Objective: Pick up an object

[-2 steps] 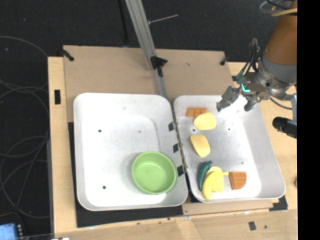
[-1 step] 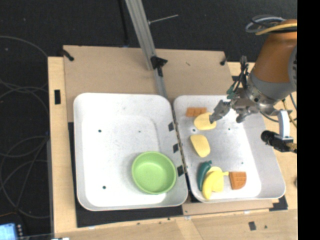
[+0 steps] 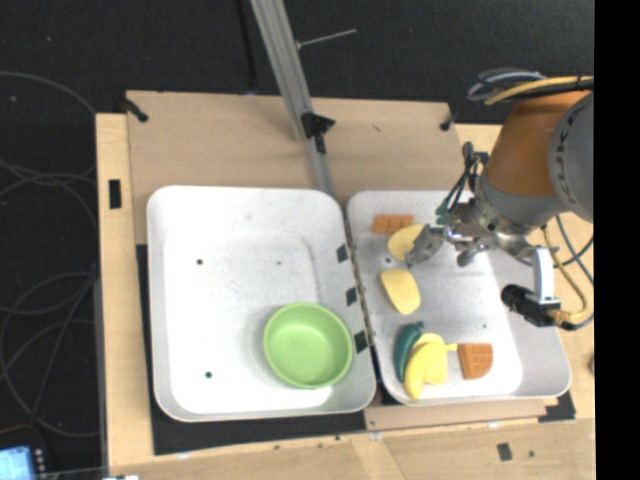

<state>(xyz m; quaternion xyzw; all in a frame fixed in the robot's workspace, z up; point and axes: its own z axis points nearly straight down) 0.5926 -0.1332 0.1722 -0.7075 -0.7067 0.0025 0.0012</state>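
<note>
My gripper (image 3: 445, 250) hangs over the upper part of the right bin (image 3: 520, 358), fingers spread and nothing between them. Its left finger (image 3: 424, 246) is right beside a small yellow piece (image 3: 403, 239). An orange block (image 3: 391, 225) lies just above that piece, near the bin's top left corner. A second yellow piece (image 3: 400, 291) rests lower down. At the bin's front lie a teal object (image 3: 405, 341), a yellow curved object (image 3: 429, 362) and another orange block (image 3: 476, 360).
The left bin (image 3: 220, 258) holds a green bowl (image 3: 308, 344) at its front right. A slanted metal pole (image 3: 285, 58) rises behind the bins. Cables and a black fitting (image 3: 530, 303) hang at the right bin's right side.
</note>
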